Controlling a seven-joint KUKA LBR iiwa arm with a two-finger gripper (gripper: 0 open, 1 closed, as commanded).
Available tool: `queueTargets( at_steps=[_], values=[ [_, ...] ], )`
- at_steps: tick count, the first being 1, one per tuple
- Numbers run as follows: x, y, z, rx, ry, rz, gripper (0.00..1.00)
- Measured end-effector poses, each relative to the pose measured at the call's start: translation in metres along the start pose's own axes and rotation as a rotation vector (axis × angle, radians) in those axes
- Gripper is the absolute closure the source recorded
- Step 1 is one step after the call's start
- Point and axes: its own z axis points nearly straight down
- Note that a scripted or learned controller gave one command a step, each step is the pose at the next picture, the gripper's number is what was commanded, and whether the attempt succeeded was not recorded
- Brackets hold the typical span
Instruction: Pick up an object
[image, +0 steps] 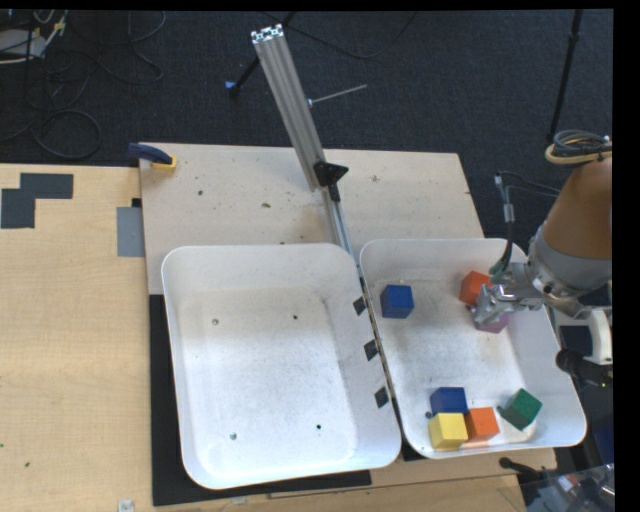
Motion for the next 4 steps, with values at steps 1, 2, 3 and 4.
queueTargets(
  at_steps=[1, 2, 3, 4],
  values=[
    [-0.001, 0.001, -0.053, -0.002, -0.001, 0.000, 1.00],
    [0.050, -0.015, -0.043, 0.006, 0.003, -0.003, 1.00],
    [0.104, -0.028, -0.054, 0.005, 0.003, -0.004, 1.00],
    [0.150, -0.038, -0.045, 0.007, 0.002, -0.003, 1.00]
  ],
)
